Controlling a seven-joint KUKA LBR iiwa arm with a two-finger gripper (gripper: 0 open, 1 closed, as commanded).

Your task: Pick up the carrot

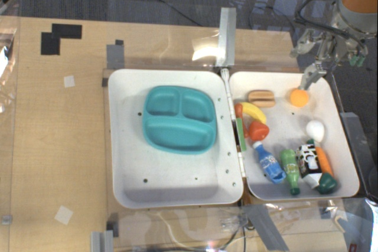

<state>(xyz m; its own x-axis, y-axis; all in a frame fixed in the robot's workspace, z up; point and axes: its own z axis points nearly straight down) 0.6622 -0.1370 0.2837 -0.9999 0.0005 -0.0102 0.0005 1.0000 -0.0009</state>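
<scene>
The wooden tabletop (53,144) carries two white bins; the left bin (127,180) holds a teal divided plate (179,119). The right bin (339,127) holds the toys, and the carrot (323,161) lies near its front right corner, just beside a black-and-white carton (308,157). The gripper (312,77) hangs over the back edge, above an orange ball (300,98); whether it is released or clenched, I cannot tell.
</scene>
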